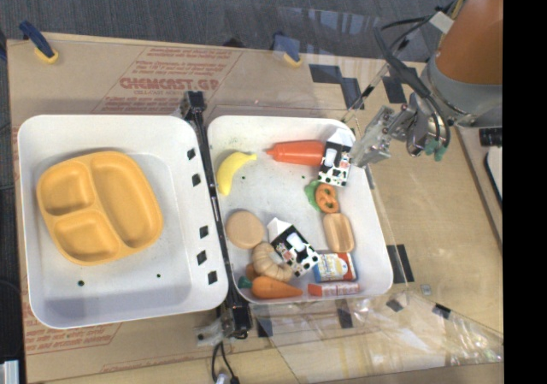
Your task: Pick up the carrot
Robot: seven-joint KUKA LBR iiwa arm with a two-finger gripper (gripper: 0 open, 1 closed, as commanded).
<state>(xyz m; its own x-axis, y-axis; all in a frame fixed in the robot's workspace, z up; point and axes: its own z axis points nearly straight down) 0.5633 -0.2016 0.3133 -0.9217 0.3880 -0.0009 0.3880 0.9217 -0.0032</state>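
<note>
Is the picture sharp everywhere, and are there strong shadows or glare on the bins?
In the camera view, light is soft and even: the banana and yellow tray cast only faint shadows; no strong glare on the right bin; the carrot is fairly sharp; the gripper looks slightly blurred; clear plastic sheet at the lower right shows mild sheen.

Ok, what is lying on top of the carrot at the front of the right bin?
The croissant overlaps the carrot at its upper left edge; how much carrot it covers can't be seen. The gripper hangs over the right bin.

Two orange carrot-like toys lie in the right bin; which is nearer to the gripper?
The long one at the bin's far edge, beside the gripper; the other lies at the near edge.
</note>
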